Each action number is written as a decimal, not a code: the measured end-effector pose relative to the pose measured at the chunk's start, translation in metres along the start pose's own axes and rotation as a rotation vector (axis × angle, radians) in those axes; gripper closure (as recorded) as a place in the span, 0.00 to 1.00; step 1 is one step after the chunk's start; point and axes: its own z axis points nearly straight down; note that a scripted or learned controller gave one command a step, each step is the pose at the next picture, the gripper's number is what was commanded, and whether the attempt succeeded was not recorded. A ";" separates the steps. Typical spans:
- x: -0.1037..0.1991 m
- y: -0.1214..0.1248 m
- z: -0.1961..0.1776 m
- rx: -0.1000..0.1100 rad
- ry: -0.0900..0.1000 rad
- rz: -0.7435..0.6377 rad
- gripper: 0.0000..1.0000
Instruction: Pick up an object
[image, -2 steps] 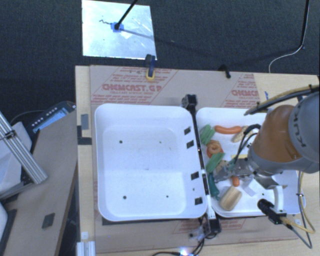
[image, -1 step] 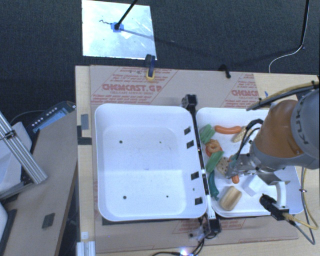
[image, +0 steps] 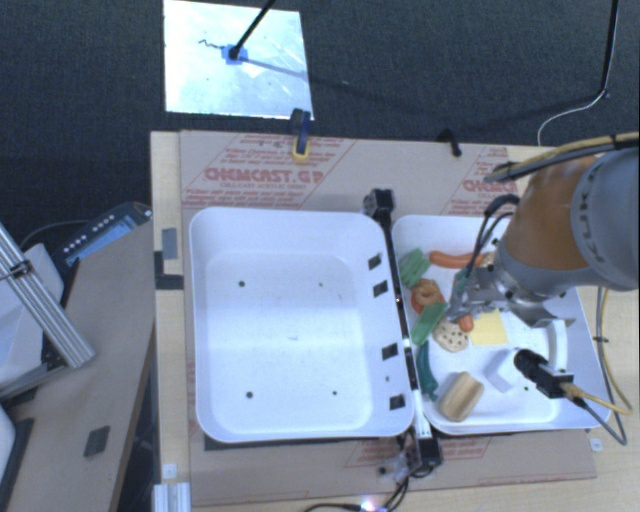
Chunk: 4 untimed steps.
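Note:
The right bin (image: 520, 412) holds several toy foods. They include a green leaf (image: 412, 268), an orange carrot (image: 450, 259), an orange ring (image: 427, 294), a green pod (image: 430, 322), a speckled cookie (image: 452, 339), a yellow slice (image: 489, 329), a white block (image: 498, 378) and a tan bread roll (image: 460, 396). My gripper (image: 463, 305) hangs low over the middle of this bin. It is just above the cookie, between the pod and the yellow slice. The arm's wrist hides part of the carrot and the bin floor behind it.
The left bin (image: 290, 320) lies beside the right one, with black clips (image: 381, 290) along the shared divider. A dark green piece (image: 427, 372) lies by the divider. A black fitting with a cable (image: 541, 375) juts from the arm over the bin's right side.

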 end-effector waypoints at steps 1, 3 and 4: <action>-0.005 0.093 0.040 0.012 0.002 -0.001 1.00; -0.004 0.110 0.041 0.063 0.007 0.003 1.00; -0.017 -0.015 0.047 0.014 0.003 0.010 1.00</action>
